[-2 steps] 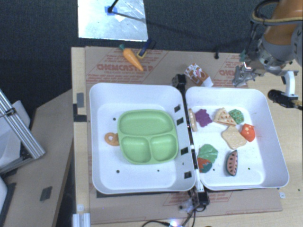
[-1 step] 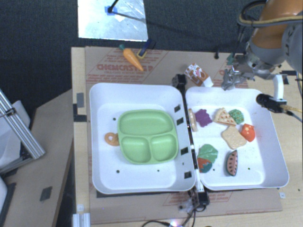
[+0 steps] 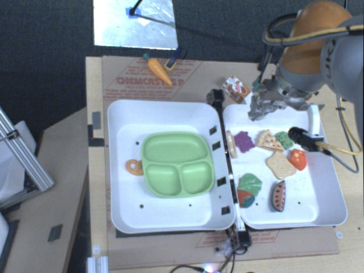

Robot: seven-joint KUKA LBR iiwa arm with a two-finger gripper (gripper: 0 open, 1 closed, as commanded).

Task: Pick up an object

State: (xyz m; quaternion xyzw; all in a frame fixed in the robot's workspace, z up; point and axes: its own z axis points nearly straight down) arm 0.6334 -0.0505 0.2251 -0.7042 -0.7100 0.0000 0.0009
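Since the task names no particular object, you take the closest candidate: the purple grape piece [image 3: 244,141] lies in the right bin [image 3: 324,209], near its upper left, just beside the divider between the bins. From the tool [image 3: 259,114] it sits down-frame and slightly left, near but apart. That offset is what your next move turns on, in my judgement: a short shift toward the divider plus a descent.

The tool hangs over the top left corner of the right bin. You cannot tell whether its fingers are spread or pressed together; they blur into the dark wrist. Nothing is seen pinched there.

Other options, outward: a cracker-like wedge [image 3: 270,141] just right of the grapes, long axis slanting down-right. A green leafy bit [image 3: 284,140] touches it. A toast slice [image 3: 280,165] below, a red tomato-like piece [image 3: 298,160] beside that. A lettuce-and-red item [image 3: 248,187] and a watermelon slice [image 3: 278,196], long axis near vertical in frame, lie toward the near edge, well apart from the tool.

The left bin [image 3: 122,209] holds a green divided tray [image 3: 176,164] and a small orange ring [image 3: 134,167], all farther off. A carrot [image 3: 159,71] and a wrapped candy-like thing [image 3: 235,89] sit on the desk [image 3: 62,152] outside the bins.

Risk, judged: the grapes hug the divider, so a finger may catch it.
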